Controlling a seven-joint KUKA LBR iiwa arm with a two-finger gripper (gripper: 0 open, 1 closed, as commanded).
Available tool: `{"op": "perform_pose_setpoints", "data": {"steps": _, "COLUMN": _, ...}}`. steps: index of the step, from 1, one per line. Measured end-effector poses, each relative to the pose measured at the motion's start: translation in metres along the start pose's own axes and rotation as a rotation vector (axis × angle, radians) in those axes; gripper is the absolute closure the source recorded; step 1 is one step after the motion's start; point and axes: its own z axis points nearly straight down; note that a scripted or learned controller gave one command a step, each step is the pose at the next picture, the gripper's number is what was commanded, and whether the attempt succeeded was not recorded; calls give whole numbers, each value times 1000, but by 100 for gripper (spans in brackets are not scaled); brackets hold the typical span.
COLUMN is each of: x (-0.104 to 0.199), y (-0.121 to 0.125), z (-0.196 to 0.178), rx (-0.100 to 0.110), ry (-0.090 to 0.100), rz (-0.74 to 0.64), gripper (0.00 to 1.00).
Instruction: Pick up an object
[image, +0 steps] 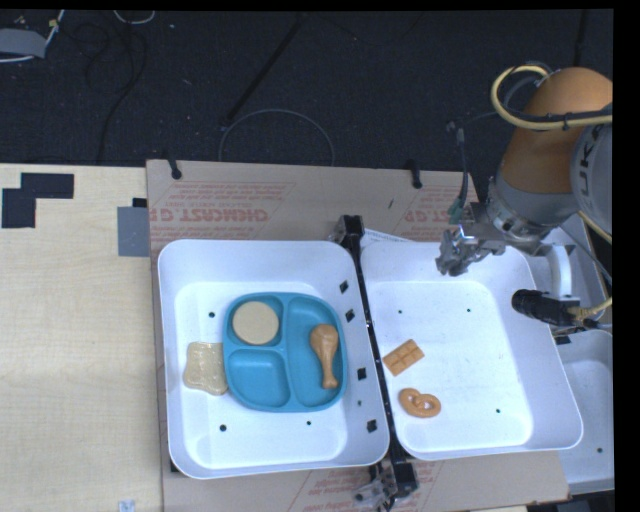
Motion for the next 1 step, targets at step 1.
{"op": "perform_pose_setpoints", "data": {"steps": 1, "x": 58, "y": -18, "z": 5, "rx": 8, "ry": 3, "rz": -5, "gripper": 100}}
